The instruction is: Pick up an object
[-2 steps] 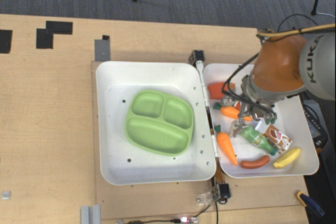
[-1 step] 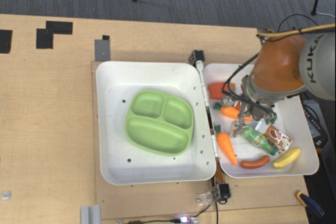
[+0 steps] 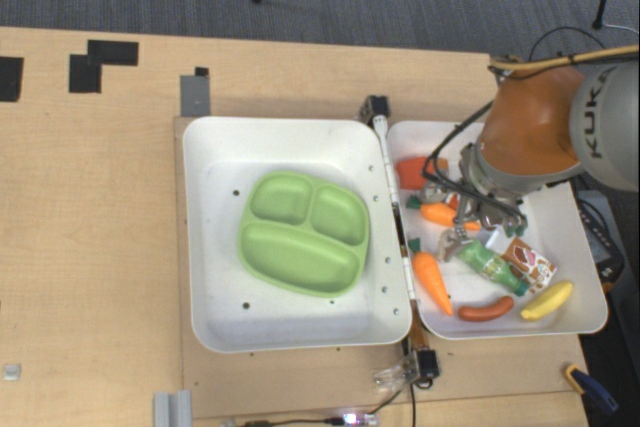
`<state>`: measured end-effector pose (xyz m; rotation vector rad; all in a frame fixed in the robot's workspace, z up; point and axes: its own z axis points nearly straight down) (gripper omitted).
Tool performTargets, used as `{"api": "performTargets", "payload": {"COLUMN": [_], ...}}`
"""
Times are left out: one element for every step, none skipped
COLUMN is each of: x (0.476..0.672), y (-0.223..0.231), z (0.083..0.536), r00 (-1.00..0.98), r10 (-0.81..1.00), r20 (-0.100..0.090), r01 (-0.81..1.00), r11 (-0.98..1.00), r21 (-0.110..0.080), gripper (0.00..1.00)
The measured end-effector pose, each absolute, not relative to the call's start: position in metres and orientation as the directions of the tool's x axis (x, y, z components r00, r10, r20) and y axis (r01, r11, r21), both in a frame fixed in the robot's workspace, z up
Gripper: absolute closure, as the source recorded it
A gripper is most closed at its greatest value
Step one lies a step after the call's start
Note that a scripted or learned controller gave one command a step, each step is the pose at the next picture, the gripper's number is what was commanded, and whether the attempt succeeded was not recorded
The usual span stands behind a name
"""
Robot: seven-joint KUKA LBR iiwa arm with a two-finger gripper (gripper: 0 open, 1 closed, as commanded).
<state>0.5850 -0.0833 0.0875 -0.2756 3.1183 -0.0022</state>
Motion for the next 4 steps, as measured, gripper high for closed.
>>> {"api": "performTargets", "payload": {"x": [0.5849,0.5849,0.5849,0.5886], "y": [-0.0832,-0.0832,-0.0832,-0.0827], "z": [0.0875,0.0875,0.0875,0.0869], "r00": [-0.984,-0.984,-0.984,-0.981], "r10": [-0.175,-0.175,-0.175,-0.193], "r20": [-0.011,-0.011,-0.011,-0.005], "r01": [-0.175,-0.175,-0.175,-0.193], "r11": [0.984,0.984,0.984,0.981], "r21": [-0.002,-0.002,-0.002,-0.001], "gripper": [0.00,0.00,0.00,0.00]}}
